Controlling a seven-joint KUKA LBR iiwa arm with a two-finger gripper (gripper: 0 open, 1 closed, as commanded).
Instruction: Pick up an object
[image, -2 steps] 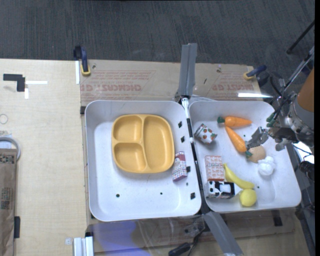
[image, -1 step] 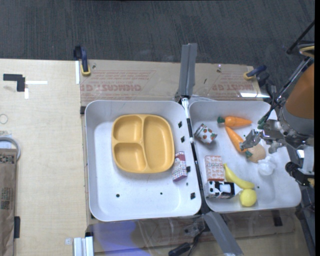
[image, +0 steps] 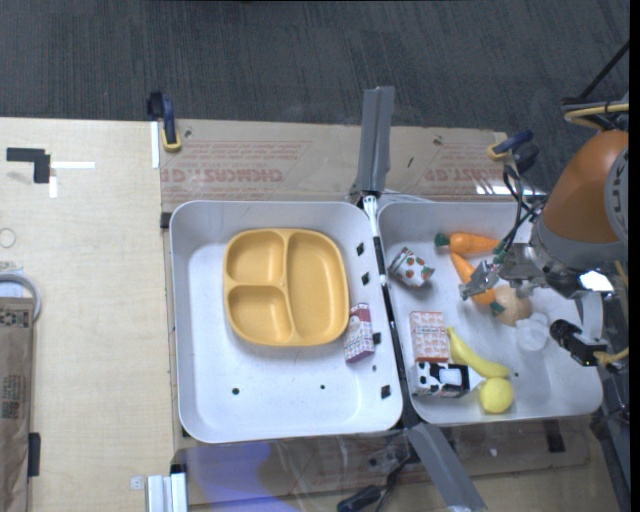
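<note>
Nearest the camera, along the bottom of the view, ran the front rim of the left bin (image: 290, 432), the largest thing on the bench, holding a yellow divided plate (image: 287, 286) with a small red and white carton (image: 359, 332) just beside its right edge. Touching it on the right sat the right bin (image: 560, 408), crowded with small things. Over that bin's right side hung the grey arm (image: 585, 200) with its orange band, and its gripper (image: 487, 280) reached left over an orange carrot (image: 470, 242) and a pale round object (image: 513, 308); the state of the gripper could not be told. Next in size came a banana (image: 472, 356), a red and white box (image: 429, 335), a black and white cow-patterned carton (image: 441, 378), a spotted carton (image: 410, 268) and a lemon (image: 496, 396). No object appeared lifted, so the pick looked not yet done. With the carrots and the pale object packed close together, the gripper could probably nudge one aside or catch two at once, and a rounded, tapered carrot might slip free
</note>
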